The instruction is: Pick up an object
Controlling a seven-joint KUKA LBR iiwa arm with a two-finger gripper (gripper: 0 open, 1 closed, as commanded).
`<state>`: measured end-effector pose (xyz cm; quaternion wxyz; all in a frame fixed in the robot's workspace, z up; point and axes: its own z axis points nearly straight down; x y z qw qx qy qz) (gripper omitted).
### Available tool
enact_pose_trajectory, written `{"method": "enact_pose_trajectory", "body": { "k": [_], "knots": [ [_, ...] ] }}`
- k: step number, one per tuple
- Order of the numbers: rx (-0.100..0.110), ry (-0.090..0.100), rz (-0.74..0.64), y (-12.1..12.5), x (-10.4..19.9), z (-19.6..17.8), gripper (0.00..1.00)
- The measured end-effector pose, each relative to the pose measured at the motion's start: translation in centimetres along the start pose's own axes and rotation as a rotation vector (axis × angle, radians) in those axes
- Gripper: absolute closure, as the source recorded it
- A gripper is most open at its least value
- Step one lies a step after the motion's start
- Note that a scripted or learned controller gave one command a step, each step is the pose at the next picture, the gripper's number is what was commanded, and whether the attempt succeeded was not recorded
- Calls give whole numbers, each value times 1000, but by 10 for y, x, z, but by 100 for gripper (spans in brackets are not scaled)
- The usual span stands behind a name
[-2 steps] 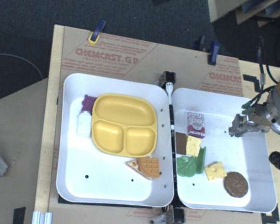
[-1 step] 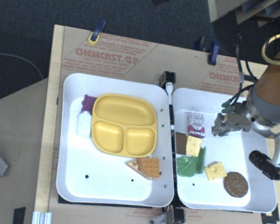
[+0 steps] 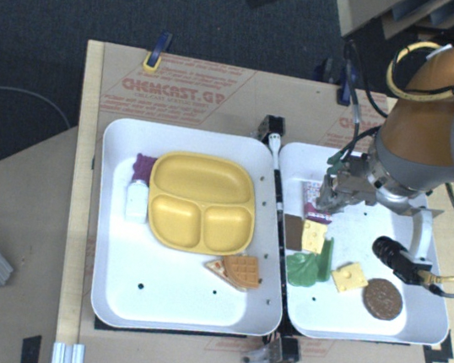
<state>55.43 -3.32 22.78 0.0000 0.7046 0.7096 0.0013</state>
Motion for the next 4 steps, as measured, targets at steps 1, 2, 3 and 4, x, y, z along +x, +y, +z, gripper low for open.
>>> {"method": "enact_pose_trajectory", "body": {
  "k": [1,2,3,4],
  "knots": [
    [0,-1,2,3,45,-2,100],
    [1,-2,4,15,64,12,100],
    [-2,-2,6,10,68,-8,100],
    [6,-2,7,5,74,8,100]
  ]
}}
